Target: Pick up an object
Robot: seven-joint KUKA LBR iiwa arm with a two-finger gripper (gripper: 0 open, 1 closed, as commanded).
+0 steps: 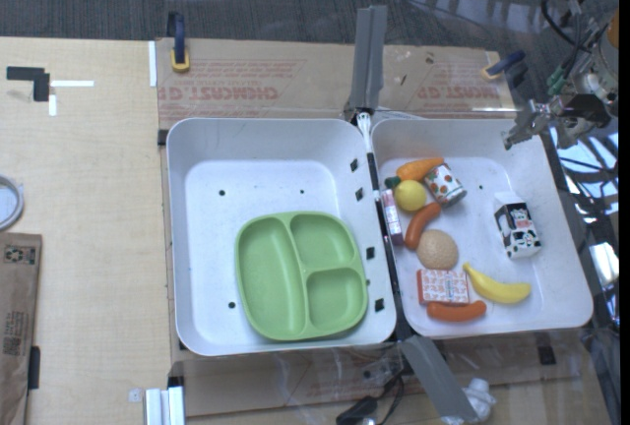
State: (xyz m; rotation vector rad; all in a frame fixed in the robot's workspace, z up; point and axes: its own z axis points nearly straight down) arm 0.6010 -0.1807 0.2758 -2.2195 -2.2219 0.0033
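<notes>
Green plate (299,273) in left bin (187,216); banana (497,285) right.

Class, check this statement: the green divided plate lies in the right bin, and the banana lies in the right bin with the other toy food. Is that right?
Not quite. The camera view shows the green divided plate in the left bin, not the right one. The rest stands: the banana lies in the right bin with the other toy food.

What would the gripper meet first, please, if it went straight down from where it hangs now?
Probably the right bin's far right rim or bare floor; the gripper hangs above that corner, though depth is unclear.
</notes>
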